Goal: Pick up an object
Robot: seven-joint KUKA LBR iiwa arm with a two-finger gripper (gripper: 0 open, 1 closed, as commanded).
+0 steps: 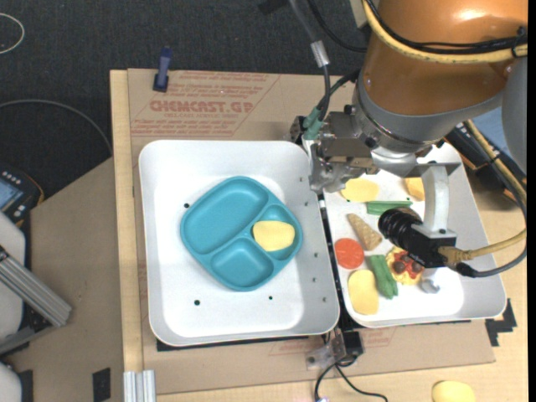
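In the left bin (167, 300), one blue divided plate (240, 232) is carrying one yellow piece (274, 234). The gripper (322, 178) is hanging over the rim between the two bins; whether it is spread or pressed together, I cannot tell. The right bin (481, 296) is holding roughly eight food pieces, including one red tomato (348, 253). The approach seems underway; next, centring over one piece.

We saw an arm (435, 65) whose broad upper segment was glossy orange, with a smooth grey collar beneath it. Below the collar sat a boxy grey metal wrist block (339, 153) with a small green fitting at its side. Black cables (306, 11) ran along it, and a tan hose (494, 254) trailed off.
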